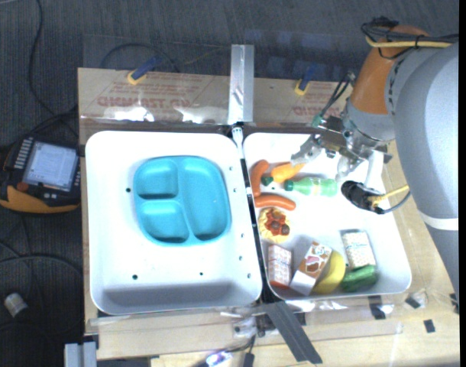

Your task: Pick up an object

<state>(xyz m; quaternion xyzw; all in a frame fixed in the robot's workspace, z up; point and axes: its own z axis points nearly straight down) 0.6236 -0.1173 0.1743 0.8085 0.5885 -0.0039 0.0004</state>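
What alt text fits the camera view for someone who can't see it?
The grey arm's end effector hangs over the back of the right bin, near a green bottle and a carrot; a banana and small cartons lie nearer the front. The left bin holds a blue divided tray.
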